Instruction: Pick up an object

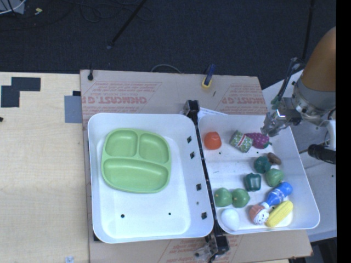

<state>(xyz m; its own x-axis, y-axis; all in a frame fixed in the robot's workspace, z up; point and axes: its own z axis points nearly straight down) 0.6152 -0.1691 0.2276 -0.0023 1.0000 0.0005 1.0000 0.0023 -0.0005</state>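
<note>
The gripper [272,126] hangs over the far right part of the right bin [307,201], its tip just above and to the right of a purple, knobbly toy [260,140] that looks like a bunch of grapes; whether the tip touches the toy, or how far it is open, I cannot tell. Nothing visibly sits in its hold. Above it rises the grey arm [315,92] with its orange band.

Touching the purple toy on its left is a small green-and-white patterned packet [240,141], and farther left lies a smooth orange-red rounded piece [213,140]. Nearer in the same bin sit glossy plastic play foods (packed close together): a dark green bell pepper [253,182], two round green pieces [231,197], a white egg shape [230,218], a yellow corn cob [279,214] and a blue-and-white bottle-like toy [277,192].

The left bin [109,212] holds a matte, pale green plate [136,160] with three compartments, well apart from the gripper. Both bins rest on printed brown cardboard [142,95].
</note>
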